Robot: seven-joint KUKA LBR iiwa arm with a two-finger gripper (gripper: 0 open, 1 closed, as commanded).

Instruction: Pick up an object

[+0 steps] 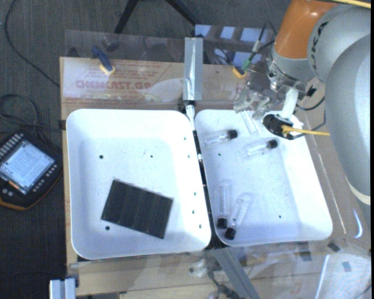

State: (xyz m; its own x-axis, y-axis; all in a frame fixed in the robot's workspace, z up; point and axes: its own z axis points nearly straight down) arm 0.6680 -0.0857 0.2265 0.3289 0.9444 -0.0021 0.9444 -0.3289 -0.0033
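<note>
White left bin (pixel 87 129) holding black pad (pixel 137 208), right bin (pixel 311 198) clear vials (pixel 261 147), claw (pixel 252 114) state unclear

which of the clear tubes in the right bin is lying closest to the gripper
The clear tube with its black cap pointing right, in the bin's far right part, lies just below the gripper. The tube left of it is farther; the two tubes by the near edge are farthest.

The scene is being lit evenly and brightly from overhead, and the two white bins (pixel 137 123) are being rendered almost overexposed against the dim, dark floor around them. Only soft, faint shadows are being cast inside the bins, while the arm (pixel 345 73) beside them is being blurred, close to the lens.
</note>
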